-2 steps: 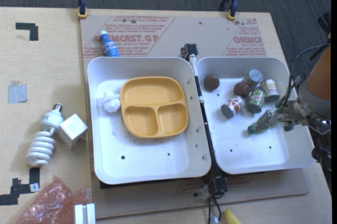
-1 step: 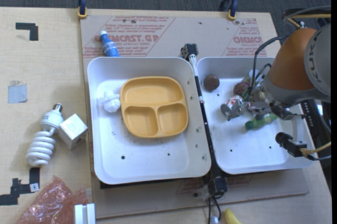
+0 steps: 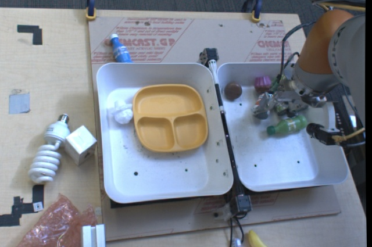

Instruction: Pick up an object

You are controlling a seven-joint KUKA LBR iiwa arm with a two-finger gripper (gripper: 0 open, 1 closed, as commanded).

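Nearest the camera, at the bottom left of the table, a crinkled pink plastic bag is lying beside a small white block. Just beyond them a spiral light bulb is resting next to a white cube. Farther in, the left bin is carrying a yellow divided plate, and a white crumpled lump is sitting against the plate's left edge. Beside it, the right bin is holding a green bottle lying on its side, a grey metallic object just left of it, a brown ball near the bin's far left corner, and a purple object at the far wall. The gripper is reaching in from the right and hanging low over the grey object and the bottle; whether its fingers are spread or pressed together, I cannot tell, since the wrist and cables are covering them. Behind the bins, a blue and white bottle is lying on the cardboard sheet, which two blue clamps are pinning at its far edge.
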